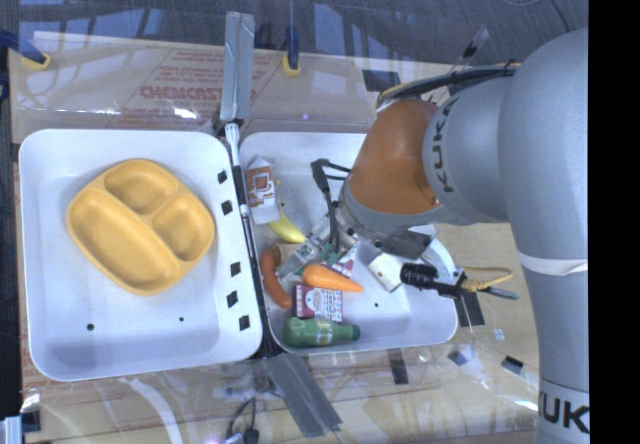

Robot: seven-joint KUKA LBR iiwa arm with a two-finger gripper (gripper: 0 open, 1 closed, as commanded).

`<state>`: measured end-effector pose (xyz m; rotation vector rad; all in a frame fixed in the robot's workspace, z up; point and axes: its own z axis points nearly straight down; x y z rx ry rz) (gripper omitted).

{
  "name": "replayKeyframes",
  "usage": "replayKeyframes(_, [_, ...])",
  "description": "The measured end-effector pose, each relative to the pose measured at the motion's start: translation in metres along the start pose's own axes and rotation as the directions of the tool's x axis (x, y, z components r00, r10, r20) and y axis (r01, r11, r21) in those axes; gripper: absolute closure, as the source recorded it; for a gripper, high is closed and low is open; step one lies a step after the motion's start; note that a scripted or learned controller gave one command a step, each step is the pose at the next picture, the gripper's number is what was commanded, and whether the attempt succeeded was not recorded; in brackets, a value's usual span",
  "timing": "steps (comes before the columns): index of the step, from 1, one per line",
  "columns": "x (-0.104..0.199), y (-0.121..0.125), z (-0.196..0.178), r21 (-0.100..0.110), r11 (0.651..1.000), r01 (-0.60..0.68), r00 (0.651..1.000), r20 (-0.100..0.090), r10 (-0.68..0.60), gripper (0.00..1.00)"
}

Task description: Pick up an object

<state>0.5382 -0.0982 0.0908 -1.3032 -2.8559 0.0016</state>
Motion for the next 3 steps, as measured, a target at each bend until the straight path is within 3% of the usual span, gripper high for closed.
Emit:
replayKeyframes(1, [0.0, 0.0, -0.01, 0.001, 1.0, 0.005, 1.0, 0.0, -0.005, 1.0])
replayKeyframes(2, [0.023, 0.077, -0.103, -0.004, 0.98, -0.201, 0.98, 0.003, 0.201, 1.0])
replayKeyframes(3, [0.023, 0.077, -0.101, -0.001, 0.98, -0.201, 0.98, 0.001, 0.201, 0.0])
